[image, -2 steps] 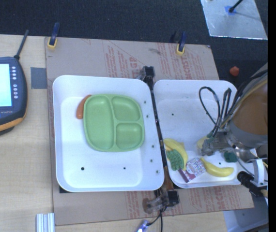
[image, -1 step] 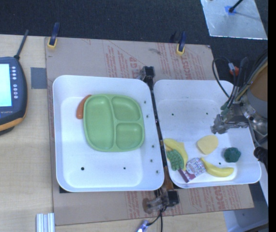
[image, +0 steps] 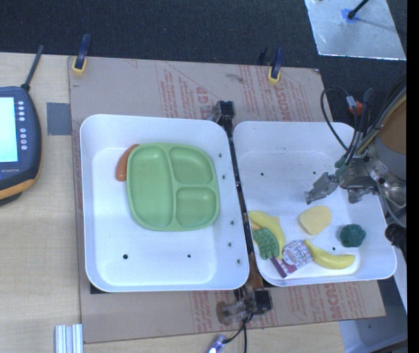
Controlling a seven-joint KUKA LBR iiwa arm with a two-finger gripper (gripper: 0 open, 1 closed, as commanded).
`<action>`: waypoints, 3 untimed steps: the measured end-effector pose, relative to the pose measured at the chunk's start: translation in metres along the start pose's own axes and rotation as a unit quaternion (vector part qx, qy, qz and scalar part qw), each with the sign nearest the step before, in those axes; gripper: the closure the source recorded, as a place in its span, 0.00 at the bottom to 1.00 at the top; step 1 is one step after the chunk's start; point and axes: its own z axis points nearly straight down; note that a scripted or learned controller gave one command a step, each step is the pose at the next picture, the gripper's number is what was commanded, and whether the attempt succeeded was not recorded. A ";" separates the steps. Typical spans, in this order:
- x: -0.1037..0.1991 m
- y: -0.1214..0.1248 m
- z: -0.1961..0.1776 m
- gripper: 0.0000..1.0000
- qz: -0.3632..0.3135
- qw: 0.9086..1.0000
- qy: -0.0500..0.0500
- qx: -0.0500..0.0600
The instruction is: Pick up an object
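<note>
Overhead, two white bins side by side.
Left bin [image: 106, 263] holds a green divided plate [image: 173, 186]. Right bin [image: 268, 145] holds bananas [image: 332, 257], a pale yellow piece [image: 315, 220], a green lump [image: 353, 234]. The gripper [image: 320, 191] hangs above the yellow piece, spread apart, grasping nothing.

The tray [image: 173, 186] lies in the left bin [image: 106, 263]. The food [image: 316, 219] lies along the right bin's [image: 268, 145] front edge.

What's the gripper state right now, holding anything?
Gripper: over the right bin, above the yellow piece; nothing seen between its fingers; open or shut cannot be told.
</note>
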 end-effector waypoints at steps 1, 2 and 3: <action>0.009 -0.027 0.017 0.00 -0.001 1.000 0.000 0.001; -0.005 0.008 0.074 0.00 -0.001 1.000 0.000 0.002; 0.000 -0.002 0.126 0.00 -0.001 1.000 0.000 0.002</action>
